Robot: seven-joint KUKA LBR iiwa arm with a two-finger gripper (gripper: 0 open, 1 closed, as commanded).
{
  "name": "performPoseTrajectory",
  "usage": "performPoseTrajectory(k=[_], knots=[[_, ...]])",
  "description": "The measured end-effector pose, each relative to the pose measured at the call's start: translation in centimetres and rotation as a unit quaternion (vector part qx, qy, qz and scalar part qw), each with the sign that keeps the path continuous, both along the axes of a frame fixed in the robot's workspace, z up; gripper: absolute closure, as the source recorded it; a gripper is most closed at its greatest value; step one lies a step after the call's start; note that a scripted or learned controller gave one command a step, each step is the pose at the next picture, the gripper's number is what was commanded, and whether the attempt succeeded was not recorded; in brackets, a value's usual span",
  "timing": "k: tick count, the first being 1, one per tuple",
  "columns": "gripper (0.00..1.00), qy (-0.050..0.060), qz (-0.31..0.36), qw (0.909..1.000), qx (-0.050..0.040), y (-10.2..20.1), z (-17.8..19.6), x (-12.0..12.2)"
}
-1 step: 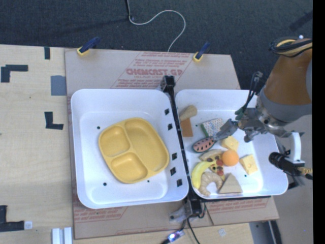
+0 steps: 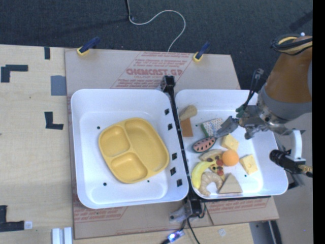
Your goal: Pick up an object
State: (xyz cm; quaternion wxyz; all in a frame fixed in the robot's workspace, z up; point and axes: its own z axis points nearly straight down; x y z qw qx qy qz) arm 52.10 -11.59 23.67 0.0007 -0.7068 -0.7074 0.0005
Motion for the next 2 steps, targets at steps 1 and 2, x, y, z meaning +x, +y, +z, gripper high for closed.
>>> performPoseTrajectory(k=[1, 2], knots=[[0.0, 0.003, 0.0, 1.0, 0.0004, 0.3, -6.5, 0.0], [0.0, 0.003, 0.0, 1.0, 0.0004, 0.3, -11.1, -0.9]])
